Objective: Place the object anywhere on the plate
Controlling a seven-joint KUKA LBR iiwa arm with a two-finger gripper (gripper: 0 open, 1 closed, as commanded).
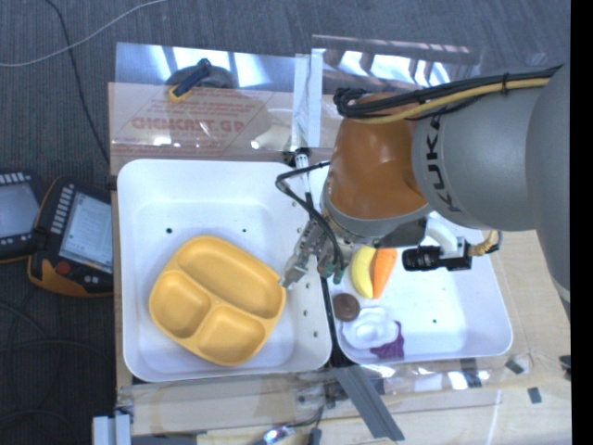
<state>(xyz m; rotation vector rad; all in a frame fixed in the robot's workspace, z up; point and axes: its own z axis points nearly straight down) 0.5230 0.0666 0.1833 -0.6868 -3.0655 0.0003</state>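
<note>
A yellow plate [216, 298] with three compartments lies in the left bin [148, 193], towards its front. My gripper [310, 260] hangs low over the divider between the two bins, just off the plate's right rim. Right beside it in the right bin [463, 313] lie a yellow banana-shaped toy [362, 273] and an orange carrot-shaped toy [382, 269], side by side. The wrist and its orange band [371, 170] hide the back of the right bin.
In front of the toys in the right bin are a brown round piece [346, 307], a white object [372, 324] and a purple one [391, 345]. A handheld controller [69, 235] lies on the floor to the left.
</note>
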